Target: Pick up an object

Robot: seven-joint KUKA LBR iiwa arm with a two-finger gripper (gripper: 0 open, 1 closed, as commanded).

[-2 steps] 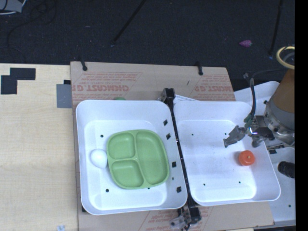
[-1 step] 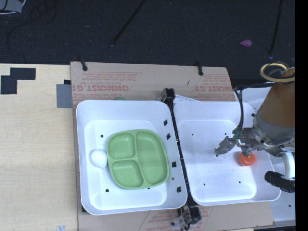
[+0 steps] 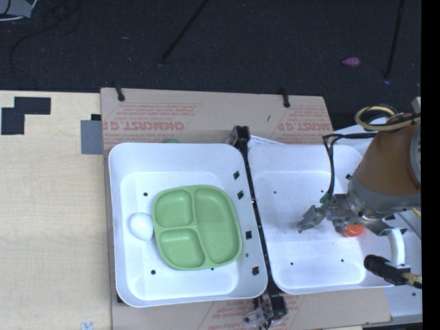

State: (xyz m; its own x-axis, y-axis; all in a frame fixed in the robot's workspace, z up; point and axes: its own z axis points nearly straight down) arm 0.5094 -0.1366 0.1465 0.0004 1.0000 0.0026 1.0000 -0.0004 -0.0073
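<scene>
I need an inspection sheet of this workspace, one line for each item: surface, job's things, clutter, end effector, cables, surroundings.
Surface: wooden bench with a cardboard sheet under two white bins, the left bin and the right bin.
Job's things: green divided plate in the left bin; white egg-shaped object touching its left edge; small orange-red object in the right bin, partly hidden by the arm.
Clutter: nothing seen.
End effector: end effector low over the right bin; whether it is open or shut cannot be told.
Cables: black cable running along the arm; loose cables on the dark floor.
Surroundings: small purple object on the floor.
</scene>
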